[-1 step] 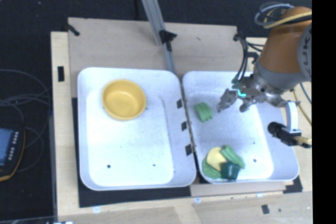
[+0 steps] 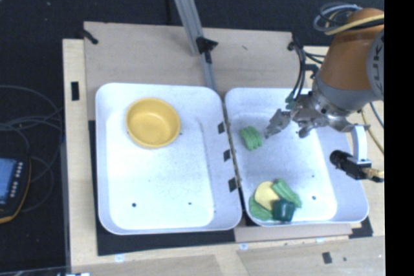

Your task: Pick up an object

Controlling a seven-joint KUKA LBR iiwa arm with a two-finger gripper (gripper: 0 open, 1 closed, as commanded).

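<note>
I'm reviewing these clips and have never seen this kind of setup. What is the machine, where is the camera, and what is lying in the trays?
A fixed camera looks down at a slant on a bench with two shallow white bins. The grey and orange robot arm reaches in from the right; its pincer hangs open over the right bin, holding nothing. A green object lies near it. In the near corner sit a yellow piece and green pieces. The left bin holds a yellow bowl.
</note>
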